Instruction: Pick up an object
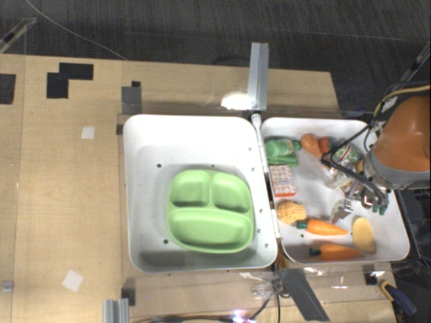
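The right bin [404,247] holds several toy foods. A green packet [280,149] and a small orange piece [310,143] lie at its far left. A red-and-white packet [281,179] and a knobbly yellow piece [291,211] lie along the left wall. One carrot [324,228] rests in the middle and a second carrot [335,252] by the near wall. A pale yellow potato shape [363,234] sits at the near right. My gripper [346,207] hangs low in this bin, just above and right of the middle carrot, with cables around it. Nothing visibly sits in it.
The left bin [141,180] carries a green divided plate [210,209]. The arm's orange band [404,136] overhangs the right bin's far right corner and hides part of it. A metal post [258,73] stands behind the seam between the bins.
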Controlling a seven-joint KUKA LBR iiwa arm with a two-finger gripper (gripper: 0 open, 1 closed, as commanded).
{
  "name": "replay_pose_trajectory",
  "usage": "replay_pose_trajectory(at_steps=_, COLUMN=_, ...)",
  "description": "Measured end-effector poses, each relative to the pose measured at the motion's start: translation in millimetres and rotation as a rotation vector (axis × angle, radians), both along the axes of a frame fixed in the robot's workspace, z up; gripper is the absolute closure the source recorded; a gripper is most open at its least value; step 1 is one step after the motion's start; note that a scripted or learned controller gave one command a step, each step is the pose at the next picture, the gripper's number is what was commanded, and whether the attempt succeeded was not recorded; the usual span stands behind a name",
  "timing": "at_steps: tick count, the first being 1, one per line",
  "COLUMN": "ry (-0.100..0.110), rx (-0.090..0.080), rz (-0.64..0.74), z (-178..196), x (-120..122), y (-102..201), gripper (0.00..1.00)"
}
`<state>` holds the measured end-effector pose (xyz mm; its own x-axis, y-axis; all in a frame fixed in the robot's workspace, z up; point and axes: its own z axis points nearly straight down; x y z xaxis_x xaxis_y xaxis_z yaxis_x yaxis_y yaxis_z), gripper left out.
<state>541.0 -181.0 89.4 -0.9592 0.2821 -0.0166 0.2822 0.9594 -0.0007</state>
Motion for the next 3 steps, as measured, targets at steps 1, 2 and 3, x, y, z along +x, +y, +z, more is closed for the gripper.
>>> replay_pose_trajectory(at_steps=1, ry=0.000, rx=0.003, rz=0.032, z=0, x=25, y=44, gripper=0.00)
replay_pose_trajectory(at_steps=2, ry=-0.001, rx=0.003, rz=-0.005, z=1, x=-49, y=70, gripper=0.00)
replay_pose_trajectory(at_steps=3, ry=-0.005, rx=-0.002, rz=0.337, z=1, x=-47, y=43, gripper=0.00)
